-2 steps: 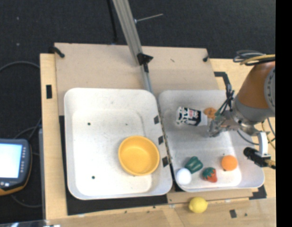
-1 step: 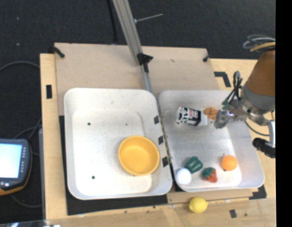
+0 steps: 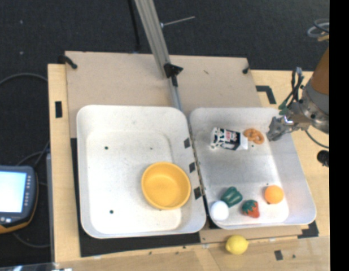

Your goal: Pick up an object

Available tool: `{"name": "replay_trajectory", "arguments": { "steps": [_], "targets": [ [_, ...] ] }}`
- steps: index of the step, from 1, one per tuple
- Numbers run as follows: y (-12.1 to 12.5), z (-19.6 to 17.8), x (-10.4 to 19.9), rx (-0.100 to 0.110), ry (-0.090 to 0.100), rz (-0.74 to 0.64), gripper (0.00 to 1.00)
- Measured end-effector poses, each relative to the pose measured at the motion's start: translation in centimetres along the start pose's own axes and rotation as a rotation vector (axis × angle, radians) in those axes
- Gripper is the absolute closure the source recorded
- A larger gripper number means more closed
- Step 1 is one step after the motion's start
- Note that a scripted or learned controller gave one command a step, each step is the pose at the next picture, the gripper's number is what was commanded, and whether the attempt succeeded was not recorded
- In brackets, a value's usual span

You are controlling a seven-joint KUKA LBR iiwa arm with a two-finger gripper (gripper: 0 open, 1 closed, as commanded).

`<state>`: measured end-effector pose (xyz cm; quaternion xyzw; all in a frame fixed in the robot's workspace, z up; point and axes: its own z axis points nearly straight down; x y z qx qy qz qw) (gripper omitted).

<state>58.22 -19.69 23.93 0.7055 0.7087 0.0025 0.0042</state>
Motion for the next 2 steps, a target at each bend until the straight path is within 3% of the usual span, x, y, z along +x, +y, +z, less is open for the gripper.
{"name": "replay_trajectory", "arguments": {
  "steps": [1,2],
  "targets": [
    [0.2,-3.9,-0.1,0.003,0.001,-0.001,1.0],
    [1.4,-4.5,5.3,0.005,0.002,-0.004,1.0]
  ]
}}
